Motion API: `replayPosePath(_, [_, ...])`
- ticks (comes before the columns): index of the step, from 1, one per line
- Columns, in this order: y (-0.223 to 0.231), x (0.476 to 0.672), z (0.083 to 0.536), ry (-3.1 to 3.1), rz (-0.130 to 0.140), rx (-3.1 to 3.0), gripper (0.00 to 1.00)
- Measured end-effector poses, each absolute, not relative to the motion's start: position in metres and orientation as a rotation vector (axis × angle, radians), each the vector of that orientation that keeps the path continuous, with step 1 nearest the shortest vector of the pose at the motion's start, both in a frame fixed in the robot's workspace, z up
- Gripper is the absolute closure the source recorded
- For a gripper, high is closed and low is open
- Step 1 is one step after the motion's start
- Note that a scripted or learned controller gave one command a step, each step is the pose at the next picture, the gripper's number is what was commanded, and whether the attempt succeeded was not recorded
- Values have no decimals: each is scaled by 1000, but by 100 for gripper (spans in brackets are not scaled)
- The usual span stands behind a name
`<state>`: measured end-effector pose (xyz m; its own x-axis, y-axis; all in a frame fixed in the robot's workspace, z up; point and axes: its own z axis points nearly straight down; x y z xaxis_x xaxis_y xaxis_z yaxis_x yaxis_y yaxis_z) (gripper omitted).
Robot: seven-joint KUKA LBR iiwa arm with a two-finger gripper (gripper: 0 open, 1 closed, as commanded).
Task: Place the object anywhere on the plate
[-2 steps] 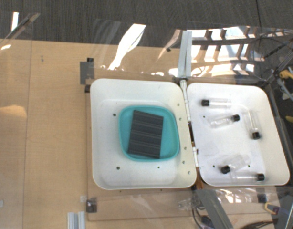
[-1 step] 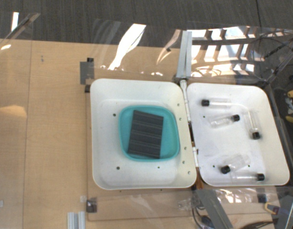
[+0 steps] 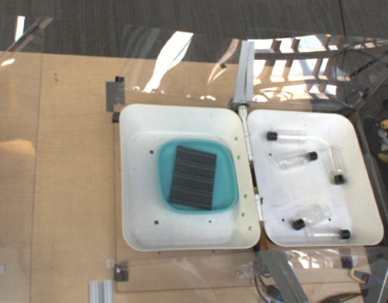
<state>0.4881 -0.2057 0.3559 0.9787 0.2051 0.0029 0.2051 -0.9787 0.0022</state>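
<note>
A dark grey ribbed rectangular block [image 3: 193,178] lies flat on a teal plate [image 3: 229,182] in the middle of the left white bin [image 3: 140,219]. The block is slightly tilted and rests fully within the plate's rim. Nothing is touching it.
The right white bin [image 3: 358,219] holds several clear tubes with black caps, such as a tube [image 3: 285,135] at the back, a tube [image 3: 337,164] by the right side and a tube [image 3: 311,217] near the front. Metal brackets and cables sit around the bins' edges.
</note>
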Motion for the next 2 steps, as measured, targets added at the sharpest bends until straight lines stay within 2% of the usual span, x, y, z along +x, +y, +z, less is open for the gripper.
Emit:
replayPosePath(1, [-158, 488, 214, 327, 1, 3125, 0])
replayPosePath(2, [-109, 488, 126, 323, 0, 3127, 0])
